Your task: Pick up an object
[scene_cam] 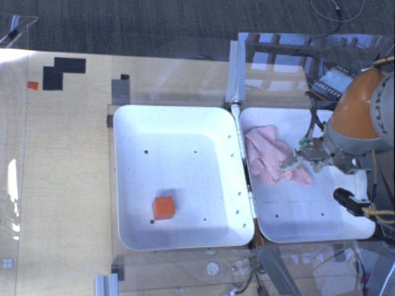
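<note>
A crumpled pink cloth (265, 152) lies in the upper left part of the right bin (308, 224). My gripper (295, 161) is low over the cloth's right edge, reaching in from the right under the grey and orange arm (361, 113). It appears to touch the cloth there, though I cannot tell whether it grips any of it. A small orange block (163, 208) rests on the floor of the left bin (185, 128), near its lower left, far from the gripper.
A metal rail (242, 165) separates the two bins. Black patches (62, 71) and a small orange tag (33, 86) sit on the wooden bench at far left. Cables and a black fitting (349, 201) crowd the right bin's right edge.
</note>
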Controlling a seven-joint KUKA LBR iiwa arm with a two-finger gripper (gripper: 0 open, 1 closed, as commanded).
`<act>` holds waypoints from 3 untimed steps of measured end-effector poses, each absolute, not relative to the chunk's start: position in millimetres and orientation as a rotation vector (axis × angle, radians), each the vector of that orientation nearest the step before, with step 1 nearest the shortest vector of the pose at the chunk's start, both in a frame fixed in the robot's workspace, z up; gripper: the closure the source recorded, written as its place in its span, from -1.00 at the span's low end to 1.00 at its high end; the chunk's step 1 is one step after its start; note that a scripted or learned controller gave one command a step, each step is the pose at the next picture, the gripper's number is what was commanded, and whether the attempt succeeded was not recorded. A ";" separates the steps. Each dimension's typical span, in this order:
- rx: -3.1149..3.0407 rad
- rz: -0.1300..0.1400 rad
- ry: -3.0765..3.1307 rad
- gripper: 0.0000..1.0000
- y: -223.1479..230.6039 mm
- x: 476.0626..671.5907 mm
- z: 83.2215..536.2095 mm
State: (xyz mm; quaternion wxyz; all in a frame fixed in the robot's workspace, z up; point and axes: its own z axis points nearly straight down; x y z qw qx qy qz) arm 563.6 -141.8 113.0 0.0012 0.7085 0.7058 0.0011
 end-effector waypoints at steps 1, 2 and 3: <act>2.037 0.016 2.375 -1.00 -167.3 563.2 92.1; 2.031 0.026 2.370 1.00 -166.4 566.7 105.4; 1.917 0.007 2.477 1.00 -136.2 671.0 168.8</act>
